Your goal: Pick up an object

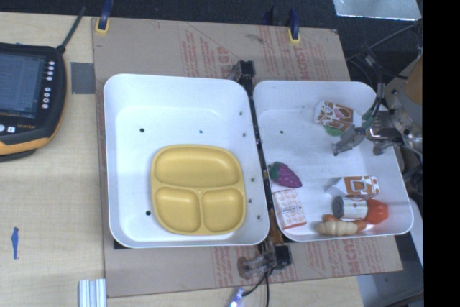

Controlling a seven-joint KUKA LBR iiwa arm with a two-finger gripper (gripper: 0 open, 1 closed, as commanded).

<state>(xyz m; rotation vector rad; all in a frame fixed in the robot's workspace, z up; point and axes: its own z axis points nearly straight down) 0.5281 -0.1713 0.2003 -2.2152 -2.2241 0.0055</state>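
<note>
The gripper [350, 142] hangs low over the right bin [302, 101], fingers slightly parted and holding nothing, just below a red-and-white packet [333, 115] with a green edge. Further down lie a white-and-orange carton [361, 187], a can [350, 208], a red ball [376, 211], a bread roll [339, 228], a purple grape bunch [285, 175] and a printed sachet [289, 208]. The left bin [129, 104] holds a yellow divided tray [198, 189].

A black-and-orange teach pendant [25, 98] is lying on the table [50, 226] left of the cardboard sheet [208, 50]; two blue clamps [105, 13] are gripping the sheet's far edge.
</note>
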